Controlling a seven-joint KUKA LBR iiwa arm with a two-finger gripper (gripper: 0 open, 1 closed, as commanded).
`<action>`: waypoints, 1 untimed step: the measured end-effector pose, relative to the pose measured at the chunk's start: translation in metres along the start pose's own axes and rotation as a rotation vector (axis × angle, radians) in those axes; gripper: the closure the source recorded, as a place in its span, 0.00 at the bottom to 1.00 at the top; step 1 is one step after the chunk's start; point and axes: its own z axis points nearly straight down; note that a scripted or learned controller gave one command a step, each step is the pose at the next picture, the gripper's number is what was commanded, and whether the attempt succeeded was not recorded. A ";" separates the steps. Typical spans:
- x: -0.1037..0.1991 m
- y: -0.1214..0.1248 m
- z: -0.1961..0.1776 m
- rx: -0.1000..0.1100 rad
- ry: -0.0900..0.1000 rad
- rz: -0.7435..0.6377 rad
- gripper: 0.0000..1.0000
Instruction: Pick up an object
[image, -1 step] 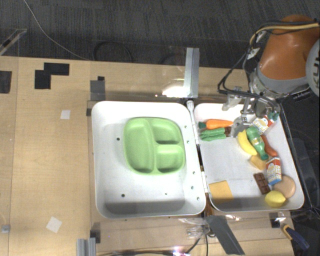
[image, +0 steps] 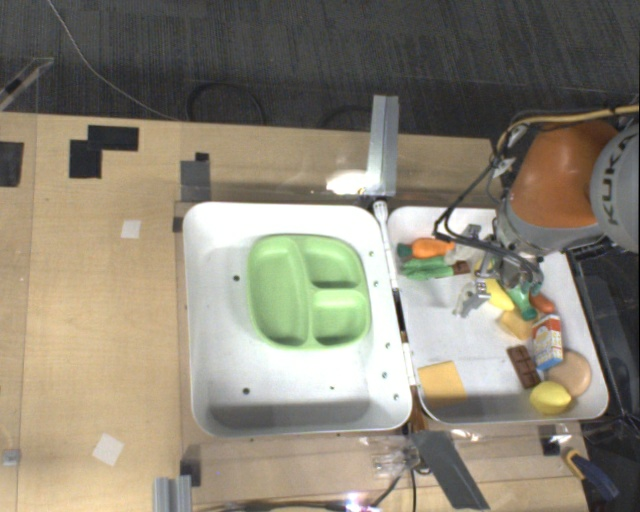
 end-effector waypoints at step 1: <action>0.042 0.000 0.021 -0.001 0.014 0.106 0.00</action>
